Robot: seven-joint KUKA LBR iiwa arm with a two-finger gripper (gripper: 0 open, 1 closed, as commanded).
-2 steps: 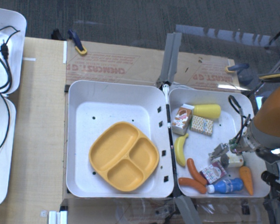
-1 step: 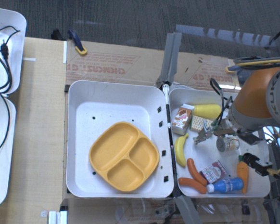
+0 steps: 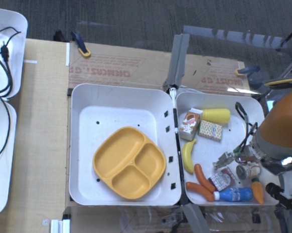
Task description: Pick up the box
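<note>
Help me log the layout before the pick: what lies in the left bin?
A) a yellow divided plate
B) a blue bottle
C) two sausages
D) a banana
A: the yellow divided plate lies alone in the left bin, while the banana and the box sit in the right bin.

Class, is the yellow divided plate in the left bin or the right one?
Left bin: the yellow divided plate lies flat on its floor.
</note>
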